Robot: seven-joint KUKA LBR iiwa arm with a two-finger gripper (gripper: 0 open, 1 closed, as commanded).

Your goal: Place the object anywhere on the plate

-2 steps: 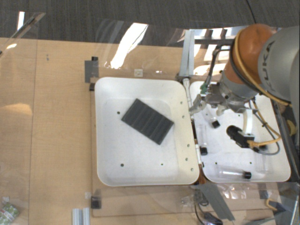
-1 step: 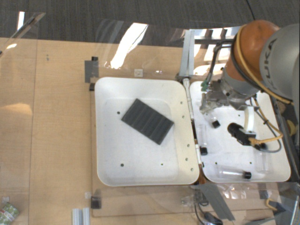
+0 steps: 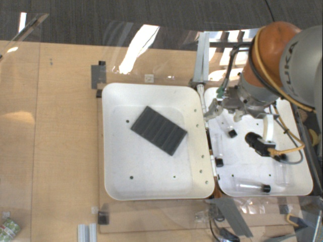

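Observation:
A dark grey ribbed rectangular plate lies tilted in the left bin, a little above its middle. My gripper hangs over the upper left part of the right bin, under the grey and orange wrist, well to the right of the plate. A small black piece sits just below the gripper; I cannot tell whether it touches it. A clear tube with a black cap lies along the right bin's front edge.
Another small black piece rests by the right bin's left wall. A raised rim divides the two bins. A metal bracket stands behind them, and clamps sit at the left bin's corners.

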